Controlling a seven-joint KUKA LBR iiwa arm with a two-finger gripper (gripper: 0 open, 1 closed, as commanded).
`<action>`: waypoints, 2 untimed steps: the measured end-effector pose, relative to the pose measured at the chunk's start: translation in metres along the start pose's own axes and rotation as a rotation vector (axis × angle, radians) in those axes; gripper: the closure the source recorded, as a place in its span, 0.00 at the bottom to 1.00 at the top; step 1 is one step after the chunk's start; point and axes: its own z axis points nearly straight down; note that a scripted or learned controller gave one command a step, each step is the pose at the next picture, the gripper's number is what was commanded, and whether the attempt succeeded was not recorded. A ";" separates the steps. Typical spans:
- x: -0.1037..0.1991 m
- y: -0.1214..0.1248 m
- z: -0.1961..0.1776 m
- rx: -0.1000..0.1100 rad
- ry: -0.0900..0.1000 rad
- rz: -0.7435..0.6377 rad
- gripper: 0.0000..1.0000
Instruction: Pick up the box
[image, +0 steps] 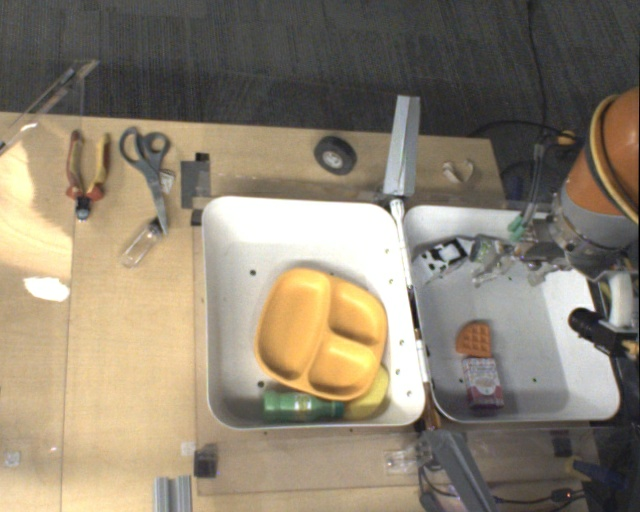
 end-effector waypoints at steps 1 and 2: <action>0.008 -0.066 0.067 0.001 0.000 -0.092 0.00; 0.027 -0.066 0.135 0.001 0.000 0.090 0.00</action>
